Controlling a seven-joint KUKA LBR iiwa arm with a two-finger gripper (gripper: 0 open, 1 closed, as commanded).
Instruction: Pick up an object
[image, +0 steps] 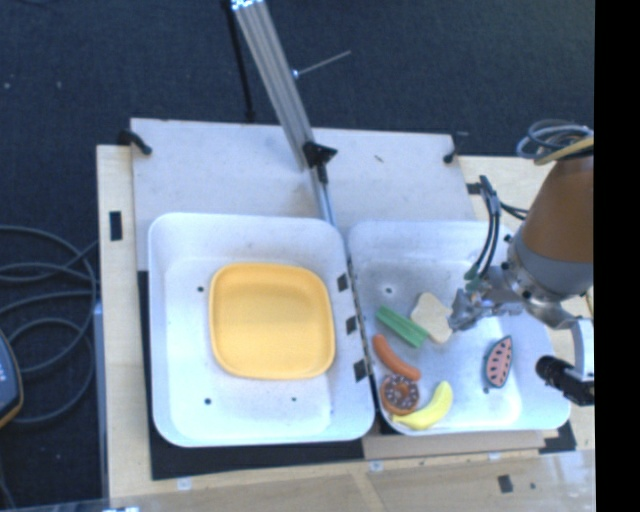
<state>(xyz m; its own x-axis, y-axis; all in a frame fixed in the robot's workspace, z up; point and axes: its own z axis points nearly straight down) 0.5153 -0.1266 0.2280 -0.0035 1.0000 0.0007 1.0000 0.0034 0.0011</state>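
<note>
While the gripper (462, 312) hangs over the right bin (440, 245), finger state cannot be told.
Tip just beside the tan slice (432, 316).

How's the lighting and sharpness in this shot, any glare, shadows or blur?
Camera view: bright even light washes out the white bins, the left bin and right bin losing surface detail; the plate reads clearly, with soft glare on its rim; shadows are faint, a thin dark line beneath the bins' front edge; the whole frame is slightly soft, so the hand is blurry against the bread.
</note>
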